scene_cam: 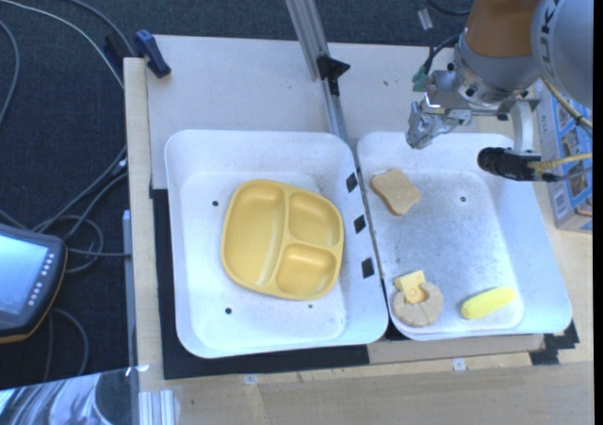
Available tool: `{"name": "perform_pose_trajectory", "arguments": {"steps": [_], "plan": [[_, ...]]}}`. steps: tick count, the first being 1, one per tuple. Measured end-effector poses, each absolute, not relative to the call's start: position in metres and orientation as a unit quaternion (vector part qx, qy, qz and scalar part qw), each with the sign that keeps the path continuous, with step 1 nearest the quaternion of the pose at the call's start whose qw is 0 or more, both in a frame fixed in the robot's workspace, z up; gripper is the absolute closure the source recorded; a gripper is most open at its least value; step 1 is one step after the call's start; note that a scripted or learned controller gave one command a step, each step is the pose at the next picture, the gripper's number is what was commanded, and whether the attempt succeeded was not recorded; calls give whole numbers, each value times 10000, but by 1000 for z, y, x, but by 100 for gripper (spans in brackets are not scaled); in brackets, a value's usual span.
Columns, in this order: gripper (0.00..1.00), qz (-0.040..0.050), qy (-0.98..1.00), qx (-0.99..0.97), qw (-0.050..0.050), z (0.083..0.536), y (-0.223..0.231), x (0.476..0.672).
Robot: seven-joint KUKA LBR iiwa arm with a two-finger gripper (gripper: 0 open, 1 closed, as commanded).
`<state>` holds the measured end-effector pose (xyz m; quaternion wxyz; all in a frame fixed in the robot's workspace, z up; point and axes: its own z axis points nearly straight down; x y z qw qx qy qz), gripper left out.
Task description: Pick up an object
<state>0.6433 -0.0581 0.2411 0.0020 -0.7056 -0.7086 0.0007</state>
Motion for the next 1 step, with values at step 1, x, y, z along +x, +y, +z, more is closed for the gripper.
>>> {"name": "perform_pose_trajectory", "arguments": {"steps": [1], "plan": [[100,-4,-7091,-7051,21,250,-14,616]]}}
